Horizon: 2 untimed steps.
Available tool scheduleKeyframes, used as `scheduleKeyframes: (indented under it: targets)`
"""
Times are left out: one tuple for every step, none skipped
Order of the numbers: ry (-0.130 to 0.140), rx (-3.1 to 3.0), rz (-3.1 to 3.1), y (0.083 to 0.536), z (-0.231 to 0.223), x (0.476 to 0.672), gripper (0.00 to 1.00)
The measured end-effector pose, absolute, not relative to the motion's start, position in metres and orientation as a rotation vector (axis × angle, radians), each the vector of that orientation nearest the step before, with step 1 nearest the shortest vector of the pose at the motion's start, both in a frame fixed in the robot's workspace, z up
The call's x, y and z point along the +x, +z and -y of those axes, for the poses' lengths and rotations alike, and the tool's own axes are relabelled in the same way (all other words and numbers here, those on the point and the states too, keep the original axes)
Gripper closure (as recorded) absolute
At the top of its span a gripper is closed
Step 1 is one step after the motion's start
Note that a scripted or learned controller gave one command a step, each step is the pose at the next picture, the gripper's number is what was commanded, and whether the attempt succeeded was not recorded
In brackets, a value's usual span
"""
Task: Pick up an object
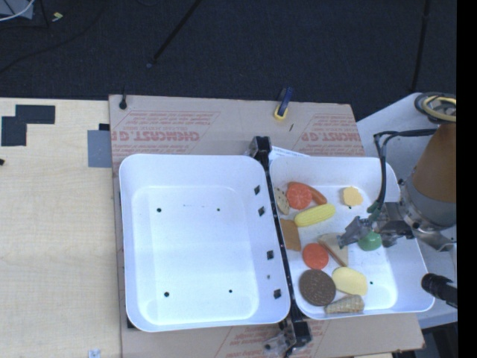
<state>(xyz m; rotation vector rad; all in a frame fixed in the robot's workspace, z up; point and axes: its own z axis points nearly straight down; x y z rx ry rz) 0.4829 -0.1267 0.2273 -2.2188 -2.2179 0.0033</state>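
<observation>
The right bin (406, 278) holds several toy foods: a red tomato-like piece (300, 195), a yellow banana-shaped piece (314, 215), a small yellow round (352, 196), a red disc (315, 256), a brown round cookie (317, 287), a yellow lemon shape (349, 280), a waffle cone (343, 304) and a tan wedge (333, 246). My gripper (358, 235) hangs low over the right half of this bin, reaching in from the right. A small green object (369, 241) sits right at its tip, partly covered by it. Whether it is held I cannot make out.
The left bin (194, 245) lies beside the right one, with a black divider clamp (272, 222) between them. Both rest on a cardboard sheet (186, 129). An orange-brown slab (291, 235) lies against the right bin's left wall. A blue-yellow clip (282, 104) sits at the cardboard's far edge.
</observation>
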Motion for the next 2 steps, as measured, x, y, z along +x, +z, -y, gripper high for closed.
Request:
scheduleKeyframes:
  targets:
    - [-0.002,-2.215,2.227,0.08,0.088,0.599,0.0]
    - [0.005,-2.218,2.217,0.087,0.093,0.539,0.0]
